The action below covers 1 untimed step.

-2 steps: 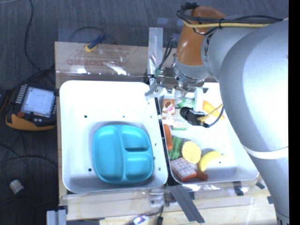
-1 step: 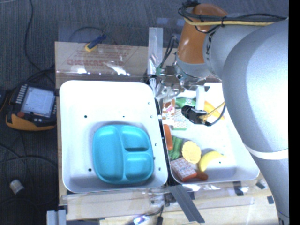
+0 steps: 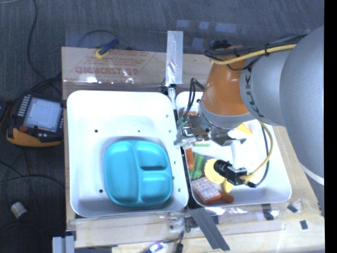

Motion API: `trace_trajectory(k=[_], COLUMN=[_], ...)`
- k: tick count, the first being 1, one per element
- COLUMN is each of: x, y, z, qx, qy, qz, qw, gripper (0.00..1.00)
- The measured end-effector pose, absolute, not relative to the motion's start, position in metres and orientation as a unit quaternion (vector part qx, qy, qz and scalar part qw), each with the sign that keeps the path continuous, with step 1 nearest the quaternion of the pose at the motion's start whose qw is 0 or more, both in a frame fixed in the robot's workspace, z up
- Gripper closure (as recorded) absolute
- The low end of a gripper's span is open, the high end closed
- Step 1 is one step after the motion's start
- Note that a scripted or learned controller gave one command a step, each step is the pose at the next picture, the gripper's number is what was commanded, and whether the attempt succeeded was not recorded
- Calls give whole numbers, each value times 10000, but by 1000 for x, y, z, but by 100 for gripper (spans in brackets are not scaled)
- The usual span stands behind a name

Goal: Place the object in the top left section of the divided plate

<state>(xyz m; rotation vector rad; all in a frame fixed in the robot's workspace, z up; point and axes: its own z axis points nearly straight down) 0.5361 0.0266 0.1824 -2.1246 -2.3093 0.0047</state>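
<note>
Risk: claw (image 3: 196, 141), fingers hidden so grip state unclear, sits amid packed toys (image 3: 208, 186); may lift nothing, w/ plate (image 3: 139, 173) well to its left.

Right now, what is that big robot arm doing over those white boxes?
The arm is leaning over the right bin, where a pile of small toys lies. It looks like it is going after one of them. The blue plate sits in the left bin and nothing is on it yet. I cannot see the gripper well enough to tell if it has caught anything.
</note>
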Motion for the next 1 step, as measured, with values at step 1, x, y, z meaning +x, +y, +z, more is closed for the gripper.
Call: trace_trajectory(k=[1], x=[639], y=[35], z=[183], qx=[-6470], qy=[-7625], qz=[14], qw=[5], gripper=[100])
